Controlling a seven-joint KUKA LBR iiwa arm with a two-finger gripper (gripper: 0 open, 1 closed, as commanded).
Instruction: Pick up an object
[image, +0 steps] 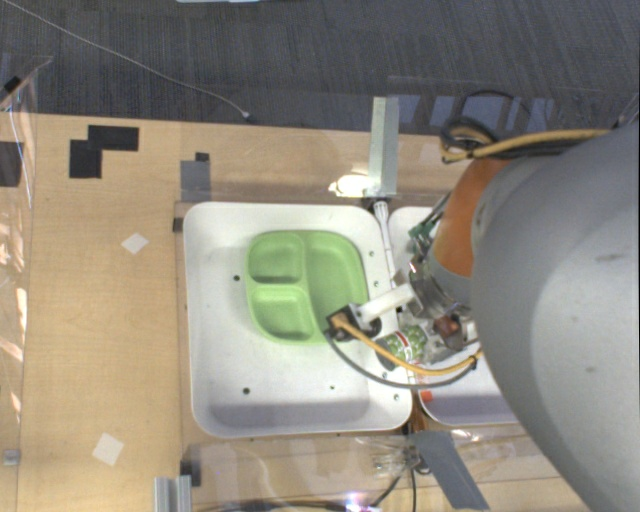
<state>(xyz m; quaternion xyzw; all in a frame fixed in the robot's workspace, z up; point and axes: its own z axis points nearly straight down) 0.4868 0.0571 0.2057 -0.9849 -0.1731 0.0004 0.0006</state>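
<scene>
Saw pale wood bench (100, 330) with black tape (100, 148), dark carpet (250, 50) beyond; green tray (300, 280) in left bin (215, 330), gripper (432, 328) near it. Could not tell its grip.

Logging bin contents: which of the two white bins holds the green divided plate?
The bin on the view's left: the green divided plate lies on its floor. The other bin sits largely under the arm.
</scene>
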